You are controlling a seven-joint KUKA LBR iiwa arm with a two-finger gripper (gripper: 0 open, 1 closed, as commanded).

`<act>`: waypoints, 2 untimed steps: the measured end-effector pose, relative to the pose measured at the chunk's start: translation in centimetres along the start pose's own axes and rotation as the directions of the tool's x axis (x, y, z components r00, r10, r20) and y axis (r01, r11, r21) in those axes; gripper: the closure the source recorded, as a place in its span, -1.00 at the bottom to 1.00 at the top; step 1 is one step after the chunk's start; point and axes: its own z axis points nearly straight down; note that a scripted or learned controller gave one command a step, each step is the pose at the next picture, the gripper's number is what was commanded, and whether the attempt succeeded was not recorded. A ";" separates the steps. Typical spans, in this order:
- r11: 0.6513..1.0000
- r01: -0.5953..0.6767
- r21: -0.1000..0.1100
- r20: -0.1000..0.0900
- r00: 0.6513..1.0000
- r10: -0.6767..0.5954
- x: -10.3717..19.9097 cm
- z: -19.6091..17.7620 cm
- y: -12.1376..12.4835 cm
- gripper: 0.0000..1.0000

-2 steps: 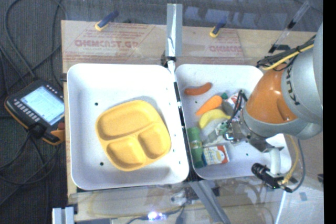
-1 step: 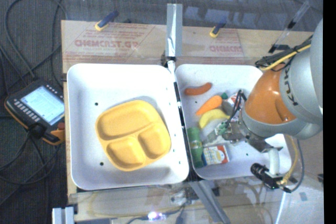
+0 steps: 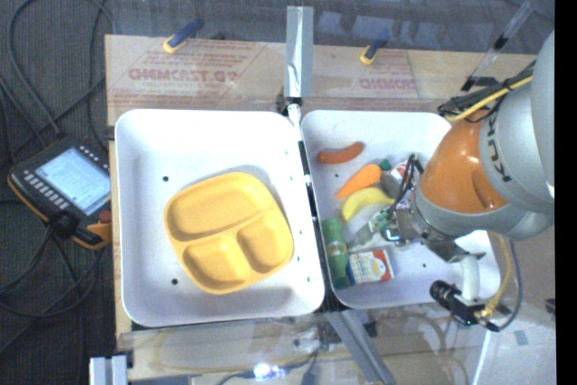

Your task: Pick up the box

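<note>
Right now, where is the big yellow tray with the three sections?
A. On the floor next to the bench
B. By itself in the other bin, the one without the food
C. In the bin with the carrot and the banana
B. The yellow tray lies in the left bin, while the carrot and the banana lie in the right bin.

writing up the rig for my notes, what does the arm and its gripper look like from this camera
The arm is a thick, rounded grey body with a glossy orange band above the wrist and dark lettering on the grey shell. A yellow cable runs along its upper side. The gripper is a small cluster of dark and metallic parts with thin wires.
</note>
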 end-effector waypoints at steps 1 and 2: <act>0.999 0.035 -0.003 0.004 0.999 -0.035 0.0 0.0 0.1 -1.00; 1.000 0.013 -0.003 0.004 1.000 -0.013 0.2 0.0 0.1 -1.00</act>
